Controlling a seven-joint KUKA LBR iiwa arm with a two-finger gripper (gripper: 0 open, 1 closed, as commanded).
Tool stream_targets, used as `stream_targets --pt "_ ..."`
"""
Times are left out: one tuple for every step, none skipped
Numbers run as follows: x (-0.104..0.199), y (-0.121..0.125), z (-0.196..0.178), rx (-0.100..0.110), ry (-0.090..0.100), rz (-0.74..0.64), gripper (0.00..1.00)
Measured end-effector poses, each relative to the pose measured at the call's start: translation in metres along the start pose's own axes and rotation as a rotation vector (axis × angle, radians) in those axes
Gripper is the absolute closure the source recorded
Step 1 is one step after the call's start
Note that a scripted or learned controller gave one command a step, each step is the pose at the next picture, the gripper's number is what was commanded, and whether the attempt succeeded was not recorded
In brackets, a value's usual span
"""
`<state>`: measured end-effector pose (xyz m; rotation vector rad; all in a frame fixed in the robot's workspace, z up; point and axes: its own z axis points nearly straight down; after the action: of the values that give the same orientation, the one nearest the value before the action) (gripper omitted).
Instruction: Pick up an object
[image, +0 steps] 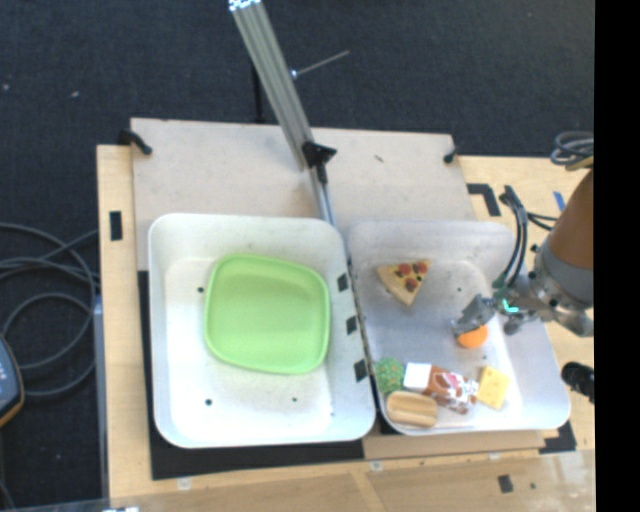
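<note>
Fig.: one arm at a bench w/ two shallow white bins, seen from above at a slant. Left bin (170, 300) holds a green plate (268, 313), lying flat near the bin's middle. Right bin (440, 245) holds the toy food: a pizza slice (403, 281) toward the far side; along the near edge a green piece (389, 375), a bread roll (411, 408), a red-and-white piece (450, 388) and a yellow cheese wedge (491, 387), all close together; an orange ball (473, 337) sits apart from these, toward the right side of the bin.

Gripper (474, 318) reaches in from the right and is low over the right bin, directly above and apparently touching the orange ball. The grey fingers overlap the ball's upper-left part; whether they are spread or closed cannot be told at this resolution, and the ball is not clearly seen between them.

Progress (judged): approach looks done, i.e. the arm is placed at a target, prob. the orange ball. A grasp is not confirmed: the ball appears to rest on the bin floor, no lift visible. Left to do: secure the ball between the fingers, then raise it clear of the bin. Other items lie untouched, well away from the gripper, so none seems to be a competing target.
</note>
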<state>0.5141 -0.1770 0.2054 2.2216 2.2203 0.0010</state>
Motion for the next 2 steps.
stream_targets --pt "0.000 0.000 0.000 0.000 0.000 0.000 0.00" --pt "-0.005 -0.002 0.043 0.004 0.000 0.000 0.00"
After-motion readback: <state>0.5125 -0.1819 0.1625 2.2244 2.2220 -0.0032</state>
